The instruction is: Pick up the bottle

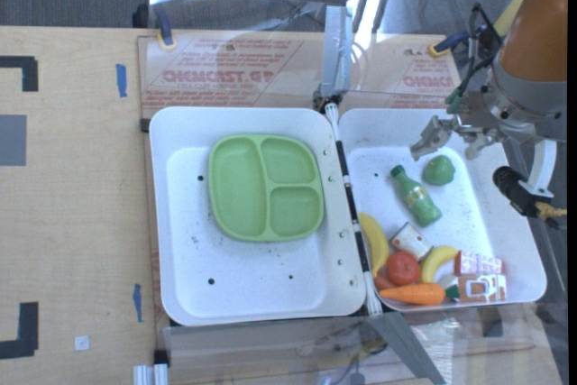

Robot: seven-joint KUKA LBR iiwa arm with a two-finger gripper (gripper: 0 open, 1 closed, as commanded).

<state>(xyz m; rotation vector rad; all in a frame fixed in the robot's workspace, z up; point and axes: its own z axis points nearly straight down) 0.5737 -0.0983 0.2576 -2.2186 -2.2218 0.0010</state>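
At right of frame, the gripper point(457, 135), fingers spread and holding nothing, is hovering above the right bin point(518, 234), needing to descend left onto the bottle point(416, 195) lying mid-bin.

Green plate point(266, 187), carrot point(416, 293), tomato point(403, 268)

So I count two shallow white bins point(180, 284), one green divided plate point(266, 187), one green plastic bottle point(416, 194), two yellow bananas point(374, 241), one tomato point(403, 269), one carrot point(416, 294).
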